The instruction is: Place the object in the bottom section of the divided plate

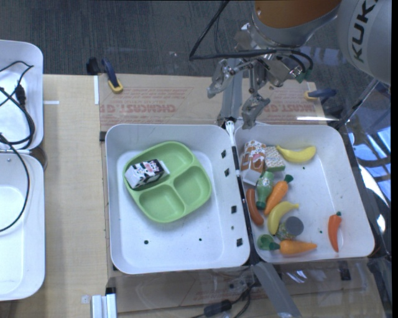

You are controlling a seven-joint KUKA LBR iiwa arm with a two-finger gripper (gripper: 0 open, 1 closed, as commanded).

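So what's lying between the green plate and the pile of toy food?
In the camera view, between the green divided plate and the toy food lie bare bin floor and the two bins' adjoining walls.

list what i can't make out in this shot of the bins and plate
- Pincer, camera view: the metal parts overlap and are small, so open or shut can't be told.
- Arm: cut off by the top edge.
- Grey round item in the right bin: too small to identify, partly under a banana.
- Print on the small carton on the green divided plate: too small to read.
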